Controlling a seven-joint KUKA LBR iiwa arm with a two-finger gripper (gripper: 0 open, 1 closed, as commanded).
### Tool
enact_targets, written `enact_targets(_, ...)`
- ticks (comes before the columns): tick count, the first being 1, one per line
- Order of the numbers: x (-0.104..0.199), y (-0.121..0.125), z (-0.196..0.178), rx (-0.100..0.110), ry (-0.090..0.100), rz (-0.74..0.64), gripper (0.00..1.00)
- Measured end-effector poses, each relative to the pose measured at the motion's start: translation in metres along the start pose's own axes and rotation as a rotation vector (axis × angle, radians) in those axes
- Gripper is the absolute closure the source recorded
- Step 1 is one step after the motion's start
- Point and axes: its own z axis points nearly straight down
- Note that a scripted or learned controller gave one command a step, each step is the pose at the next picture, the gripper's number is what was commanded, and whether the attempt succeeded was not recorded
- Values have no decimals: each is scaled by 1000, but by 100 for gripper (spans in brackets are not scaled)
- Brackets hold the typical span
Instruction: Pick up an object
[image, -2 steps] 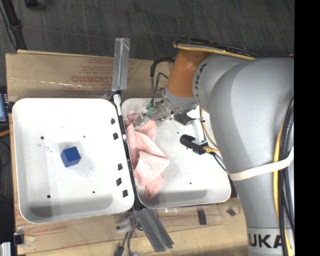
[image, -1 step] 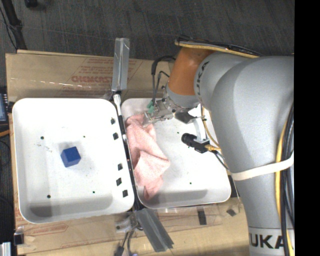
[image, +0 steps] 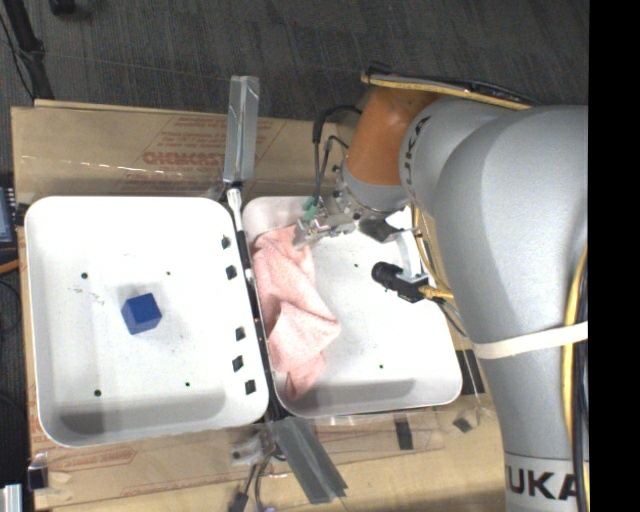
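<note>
we see our gripper (image: 318, 226) low at the far left corner of the right bin (image: 400, 385), right at the top end of the pink cloth (image: 295, 305). the cloth runs long from there down toward the near edge, along the bin's left wall. it looks soft, crumpled and folded. we cannot tell if the jaws are wide or closed. a blue block (image: 142, 312) sits in the left bin (image: 60, 300).
</note>
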Motion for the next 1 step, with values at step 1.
enact_targets(1,0,0,0,0,0,0,0)
